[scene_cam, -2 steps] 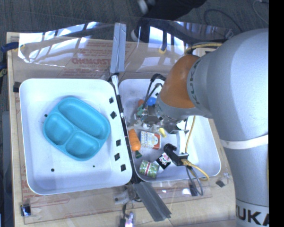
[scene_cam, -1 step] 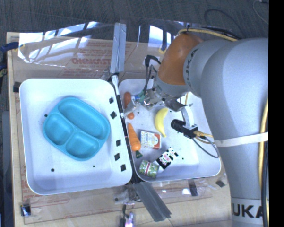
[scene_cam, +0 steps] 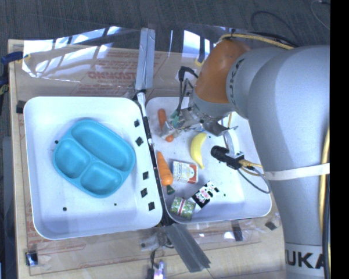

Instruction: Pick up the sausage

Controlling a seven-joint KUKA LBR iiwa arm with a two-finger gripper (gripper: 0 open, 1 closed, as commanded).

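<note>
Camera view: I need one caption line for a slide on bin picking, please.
KUKA arm's claw low in the right bin beside the sausage, near a banana and carrot; blue divided plate in the left bin.

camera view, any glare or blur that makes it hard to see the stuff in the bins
In the camera view, bright glare streaks the clear sheet behind the bins. The right bin is evenly lit with soft shadows. The arm looms large and hides that bin's right part. The gripper looks small and soft, near the sausage. The blue plate reads sharp.
</note>
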